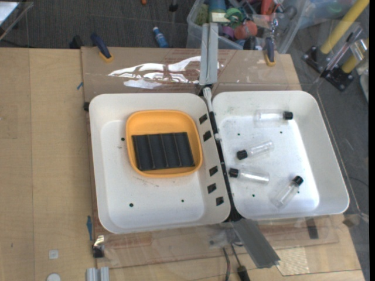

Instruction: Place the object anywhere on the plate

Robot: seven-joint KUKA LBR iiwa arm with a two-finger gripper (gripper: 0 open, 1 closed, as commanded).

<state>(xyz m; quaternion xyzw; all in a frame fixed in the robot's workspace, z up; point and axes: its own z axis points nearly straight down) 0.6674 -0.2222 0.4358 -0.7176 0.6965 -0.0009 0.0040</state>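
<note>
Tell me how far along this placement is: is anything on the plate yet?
Done: nothing that shows. The orange plate in the left bin carries a black ridged insert and none of the vials. In hand: nothing. Left: all of it; four clear black-capped vials lie loose in the right bin, and one needs picking up and setting on the plate.

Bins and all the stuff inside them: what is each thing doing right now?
Orange plate: flat in the left bin, with a black ridged block lying on it.
Four clear vials with black caps, all lying on their sides in the right bin.
</note>
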